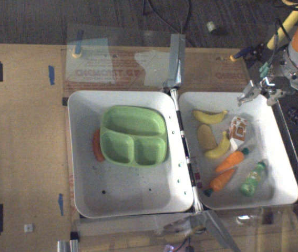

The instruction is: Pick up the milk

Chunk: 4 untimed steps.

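Note:
The milk [238, 129] is a small white carton with orange-brown print. It lies in the right bin [282, 156], near its upper middle, next to a banana. My gripper [259, 93] hangs over the bin's top right corner, above and to the right of the carton and apart from it. Its two metal fingers [246, 94] are spread open and nothing sits between them.
The right bin also holds two bananas [210, 116] [219, 147], a tan potato-like piece [207, 137], two carrots [232, 160] [222, 180] and a green bottle [253, 179]. In the left bin [133, 193] a green divided tray [134, 135] lies beside an orange-red item [97, 145].

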Available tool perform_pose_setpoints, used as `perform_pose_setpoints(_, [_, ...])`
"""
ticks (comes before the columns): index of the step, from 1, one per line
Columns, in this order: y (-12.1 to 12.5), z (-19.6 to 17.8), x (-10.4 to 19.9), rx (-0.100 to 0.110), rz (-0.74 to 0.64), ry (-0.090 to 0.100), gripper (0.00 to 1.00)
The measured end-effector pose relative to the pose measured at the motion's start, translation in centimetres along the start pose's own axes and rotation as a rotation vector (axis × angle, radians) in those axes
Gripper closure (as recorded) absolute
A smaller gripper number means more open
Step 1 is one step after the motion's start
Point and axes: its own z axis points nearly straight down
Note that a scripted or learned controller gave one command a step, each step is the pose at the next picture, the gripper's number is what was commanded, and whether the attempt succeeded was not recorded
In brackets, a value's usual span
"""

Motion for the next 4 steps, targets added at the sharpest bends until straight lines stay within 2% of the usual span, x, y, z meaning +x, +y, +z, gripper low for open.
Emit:
perform_pose_setpoints(1, [2.8,10.3,-1.4,0.001,-0.071,0.001,0.00])
perform_pose_setpoints(2, [1.1,17.2,-5.6,-0.005,-0.154,0.000,0.00])
perform_pose_setpoints(3, [1.1,16.1,-5.8,-0.010,-0.150,-0.002,1.00])
perform_pose_setpoints(4, [0.6,8.9,1.2,-0.002,-0.197,0.000,1.00])
